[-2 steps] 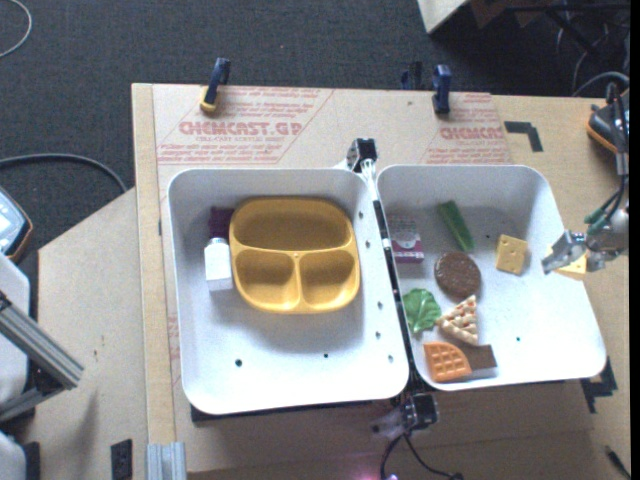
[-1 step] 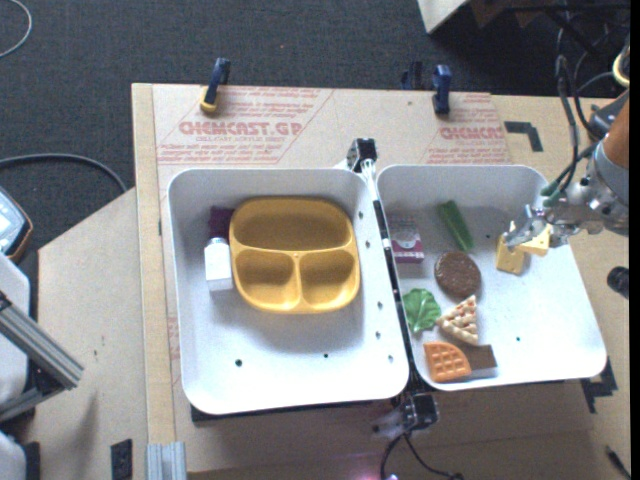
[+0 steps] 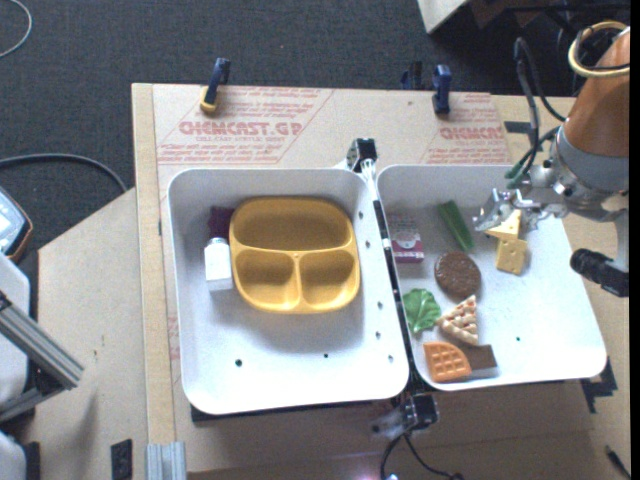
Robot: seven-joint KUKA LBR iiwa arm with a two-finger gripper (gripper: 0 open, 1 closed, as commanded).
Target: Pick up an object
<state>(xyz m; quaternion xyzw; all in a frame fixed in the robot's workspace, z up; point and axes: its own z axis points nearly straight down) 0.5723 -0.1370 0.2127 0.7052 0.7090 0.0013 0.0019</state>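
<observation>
My gripper (image 3: pixel 508 211) hangs over the upper right part of the right bin (image 3: pixel 560 353), at the end of the grey arm with the orange band. Right under it lies a yellow holed cheese piece (image 3: pixel 511 251), its upper tip touching or nearly touching the gripper. I cannot make out whether the cheese is gripped or resting on the bin floor. To the gripper's left lies a green stick (image 3: pixel 457 225). Further down are a brown round patty (image 3: pixel 457 275), a green leaf (image 3: pixel 421 310), a dotted pizza-like wedge (image 3: pixel 461 320) and an orange waffle (image 3: pixel 446 362).
A small red and white packet (image 3: pixel 405 245) sits by the divider, and a brown block (image 3: pixel 484 358) lies beside the waffle. The left bin (image 3: pixel 290 368) holds a yellow divided plate (image 3: pixel 295 255), a white bottle (image 3: pixel 218 263) and a dark maroon item (image 3: pixel 220 218).
</observation>
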